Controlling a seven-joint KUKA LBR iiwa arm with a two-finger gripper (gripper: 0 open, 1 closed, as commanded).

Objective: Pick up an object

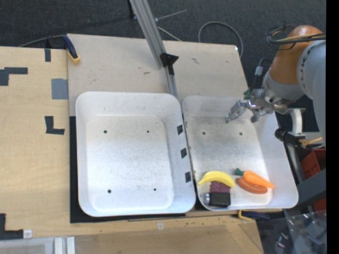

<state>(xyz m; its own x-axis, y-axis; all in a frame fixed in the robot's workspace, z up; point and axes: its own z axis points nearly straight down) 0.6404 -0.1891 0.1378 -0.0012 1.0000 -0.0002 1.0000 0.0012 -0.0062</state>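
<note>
In the right bin (225,142), several objects crowd the near edge. A yellow banana (216,178) lies above a small maroon piece (217,187) and a black block (220,199). An orange carrot (255,182) with a green tip lies to their right. My gripper (242,115) hangs over the far right part of this bin, well away from the objects. Its fingers (232,114) are spread open with nothing between them.
The left bin (127,152) sits beside the right one, with a raised divider edge between them. A slanted metal rail (153,36) crosses the bench behind the bins. Cables and a red box lie off the bench at the right.
</note>
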